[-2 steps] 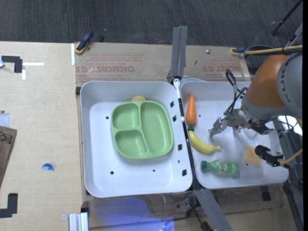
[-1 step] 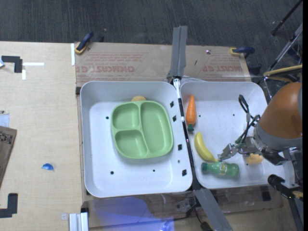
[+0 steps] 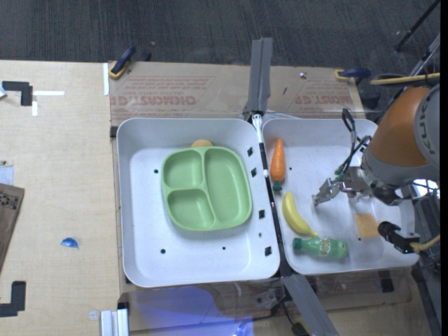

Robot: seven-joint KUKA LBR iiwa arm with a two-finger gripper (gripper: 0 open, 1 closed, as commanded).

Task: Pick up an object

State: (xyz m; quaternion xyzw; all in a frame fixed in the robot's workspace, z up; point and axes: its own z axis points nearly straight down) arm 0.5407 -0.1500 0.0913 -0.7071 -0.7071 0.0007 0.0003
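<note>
In the right bin (image 3: 311, 124) lie an orange carrot (image 3: 278, 159) along the left wall, a yellow banana (image 3: 297, 215) below it, a green bottle (image 3: 320, 247) on its side near the front wall, and a small tan block (image 3: 367, 225). My gripper (image 3: 326, 192) hangs over the middle of this bin, right of the banana and left of the tan block. Its fingers are open with nothing between them. The arm's orange band (image 3: 402, 128) rises behind it at the right.
The left bin (image 3: 140, 215) holds a green divided plate (image 3: 207, 187) with a small yellow thing (image 3: 202, 143) peeking out behind its far rim. A grey divider post (image 3: 260, 75) stands between the bins at the back.
</note>
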